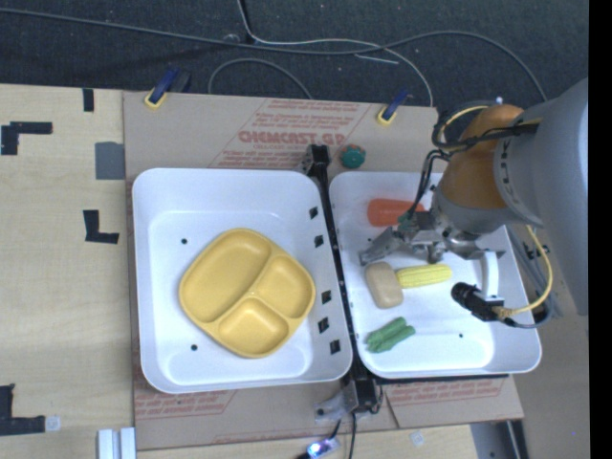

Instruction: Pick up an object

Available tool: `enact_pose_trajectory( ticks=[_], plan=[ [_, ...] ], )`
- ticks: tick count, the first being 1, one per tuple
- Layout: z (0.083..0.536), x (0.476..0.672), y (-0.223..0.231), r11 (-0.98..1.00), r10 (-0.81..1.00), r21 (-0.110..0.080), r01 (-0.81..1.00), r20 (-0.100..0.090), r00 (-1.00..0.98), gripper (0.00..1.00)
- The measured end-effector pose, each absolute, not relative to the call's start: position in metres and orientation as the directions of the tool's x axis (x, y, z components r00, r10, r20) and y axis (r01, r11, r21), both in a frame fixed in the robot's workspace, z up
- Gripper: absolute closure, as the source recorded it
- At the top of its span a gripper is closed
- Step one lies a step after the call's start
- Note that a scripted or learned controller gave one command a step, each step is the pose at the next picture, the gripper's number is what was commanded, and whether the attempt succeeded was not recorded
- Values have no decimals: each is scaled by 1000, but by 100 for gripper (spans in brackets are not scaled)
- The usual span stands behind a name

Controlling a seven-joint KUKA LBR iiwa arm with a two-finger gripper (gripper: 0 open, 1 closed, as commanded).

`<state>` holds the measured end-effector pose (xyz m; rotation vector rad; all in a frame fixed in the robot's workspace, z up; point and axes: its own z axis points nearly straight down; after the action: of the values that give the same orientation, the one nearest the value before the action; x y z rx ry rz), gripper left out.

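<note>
End effector (382, 247): set low in the right bin (512, 357), at its left-centre, carried in from the right by the grey arm (545, 161) with its orange band (473, 165). Its metal fingers (375, 251) are seen to slant toward the bin's dividing edge. Whether they are spread or closed cannot be told, and nothing is seen between them.

Items nearest, right bin:
- Beige block (384, 284), rounded, lying just below the fingertips, near them but not shown touching.
- Corn cob (424, 275), yellow, just beside the beige block on its right, under the wrist.
- Carrot (387, 211), orange-red, above the end effector, partly covered by the wrist.
- Green pod (389, 335), lower in the bin, apart from the others.

Items farther out:
- Yellow plate (247, 292), three-part, lying alone in the left bin (153, 256).
- Teal ball (354, 157), small, on the cardboard (277, 132) behind the bins, on the bench (48, 256).

Step in hand, as judged: the approach to a grasp, no lift yet made. The beige block is taken as the likeliest target, being closest to the fingertips, though the corn cob is also within reach.

Next move, as judged: the fingers are to be centred over one item alone, lowered around it and closed before any lift. Care is called for because the beige block and the corn cob lie close together, so one may be nudged while the other is sought.
</note>
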<state>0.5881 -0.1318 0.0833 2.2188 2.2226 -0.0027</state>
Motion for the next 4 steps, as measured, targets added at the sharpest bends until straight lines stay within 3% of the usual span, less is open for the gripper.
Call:
enact_pose_trajectory(
  ticks=[1,4],
  plan=[
    [95,589,-132,2,1000,2,1000,-4,-2,100],
    [255,585,-152,1,1000,5,1000,-3,-1,100]
  ],
)
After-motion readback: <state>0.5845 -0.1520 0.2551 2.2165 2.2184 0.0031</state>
